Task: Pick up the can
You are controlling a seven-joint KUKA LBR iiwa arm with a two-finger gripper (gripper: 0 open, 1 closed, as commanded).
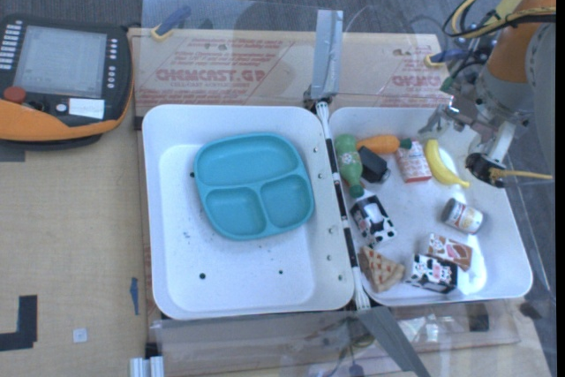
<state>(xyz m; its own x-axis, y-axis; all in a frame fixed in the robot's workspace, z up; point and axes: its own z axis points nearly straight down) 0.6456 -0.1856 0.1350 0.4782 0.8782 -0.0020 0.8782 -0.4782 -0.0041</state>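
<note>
The can (463, 215) is small and pale with a dark red end. It lies on its side in the right bin (516, 265), toward the right wall. My gripper (440, 122) hangs over the back of that bin, just above the top end of a yellow banana (444, 164). The can lies well in front of the gripper, apart from it, with nothing lying on it.
The right bin also holds a green bottle (347, 156), a carrot (381, 143), a black block (372, 165), a small carton (412, 162), a cow toy (373, 219), a pizza slice (381, 269) and two packets (439, 265). A teal divided plate (254, 184) sits in the left bin.
</note>
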